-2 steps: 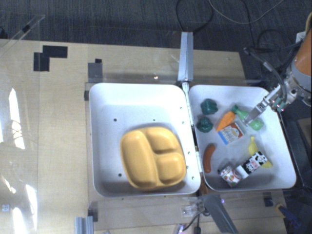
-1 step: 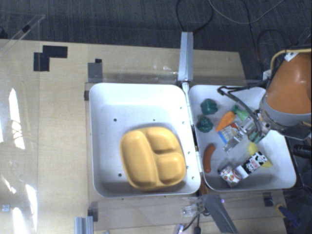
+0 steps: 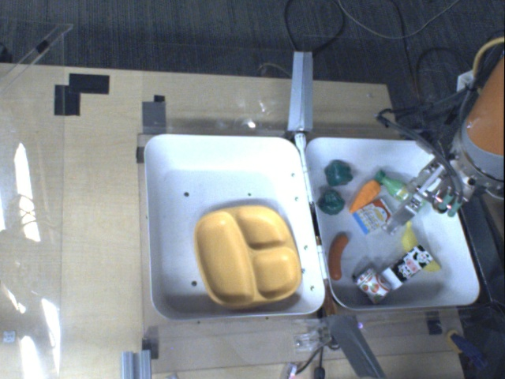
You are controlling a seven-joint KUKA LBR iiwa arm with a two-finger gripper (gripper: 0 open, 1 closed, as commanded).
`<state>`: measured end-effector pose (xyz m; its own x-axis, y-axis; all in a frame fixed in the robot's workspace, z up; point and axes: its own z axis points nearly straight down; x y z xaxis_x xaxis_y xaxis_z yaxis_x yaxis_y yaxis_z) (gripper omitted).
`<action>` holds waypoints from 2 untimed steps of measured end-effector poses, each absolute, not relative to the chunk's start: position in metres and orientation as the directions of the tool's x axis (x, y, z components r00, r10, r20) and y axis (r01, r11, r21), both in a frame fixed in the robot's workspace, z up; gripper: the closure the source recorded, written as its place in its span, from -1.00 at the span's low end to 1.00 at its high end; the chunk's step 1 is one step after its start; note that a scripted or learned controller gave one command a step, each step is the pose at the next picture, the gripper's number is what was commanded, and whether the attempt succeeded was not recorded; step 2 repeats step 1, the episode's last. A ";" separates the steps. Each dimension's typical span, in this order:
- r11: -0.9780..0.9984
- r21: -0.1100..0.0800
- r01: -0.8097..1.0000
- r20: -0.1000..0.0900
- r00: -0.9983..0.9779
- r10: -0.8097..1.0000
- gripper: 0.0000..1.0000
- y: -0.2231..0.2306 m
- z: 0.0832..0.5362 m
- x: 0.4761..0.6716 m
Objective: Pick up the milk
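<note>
Lying flat in right bin [image 3: 465, 287], milk [image 3: 412, 264], long axis slanting upper-right; gripper [image 3: 401, 214] grip unclear.

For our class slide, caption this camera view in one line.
Gripper hovers over right bin near milk; yellow tray in left bin.

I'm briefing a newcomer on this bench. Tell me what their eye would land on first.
First the big yellow tray, lying in the left bin. Next, the clutter of small toy foods in the right bin, including the cow-patterned milk near its front. Then the gripper, reaching in from the right above an orange carrot.
</note>
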<state>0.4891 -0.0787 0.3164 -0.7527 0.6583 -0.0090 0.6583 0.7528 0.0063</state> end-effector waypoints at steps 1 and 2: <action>0.902 0.002 0.432 -0.004 -0.902 0.432 -1.00 -0.081 0.185 0.488; 0.902 0.002 0.432 -0.004 -0.902 0.432 -1.00 -0.081 0.185 0.488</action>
